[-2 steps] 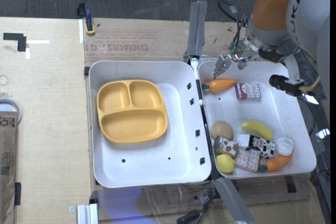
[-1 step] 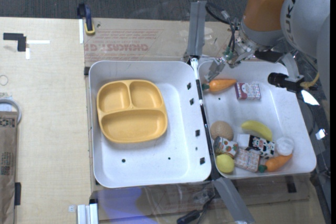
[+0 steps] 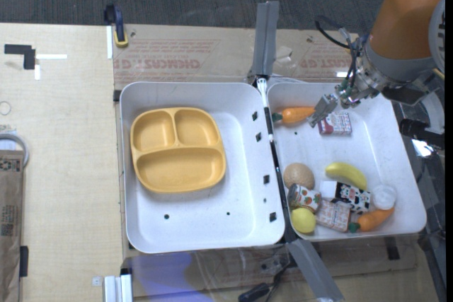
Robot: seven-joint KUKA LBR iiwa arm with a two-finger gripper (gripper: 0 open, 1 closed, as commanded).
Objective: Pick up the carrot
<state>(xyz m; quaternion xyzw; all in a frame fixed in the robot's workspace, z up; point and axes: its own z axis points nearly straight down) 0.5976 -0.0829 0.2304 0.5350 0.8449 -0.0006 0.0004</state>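
Two shallow white plastic bins sit side by side on the bench, and the task's thing lies in the right-hand one (image 3: 396, 152): a small orange toy carrot with a green stub at its blunt end (image 3: 294, 114), resting on its side near the bin's back left corner, close to the divider. Just beside its tapered tip hovers the arm's grey two-finger gripper (image 3: 327, 108), reaching in from the right. Nothing shows between its fingers, and whether they stand apart or together I cannot tell at this size.

The carrot looks like moulded plastic: light, stiff, smooth and a little glossy, so it may slide or roll on the slick bin floor if nudged from one side. Its cone shape argues for a hold across the thicker middle, jaws closing on the two long flanks, rather than at the narrow tip where it could squirt free.

Touching distance away lies a small red-and-white printed carton (image 3: 335, 124), flat-sided and likely to be bumped. Further forward are a curved yellow toy banana (image 3: 346, 173), a tan rounded ball-like object (image 3: 298, 175) and a second orange carrot-like piece (image 3: 375, 218). The left bin (image 3: 141, 223) holds a matte yellow divided plate with three compartments (image 3: 178, 149).
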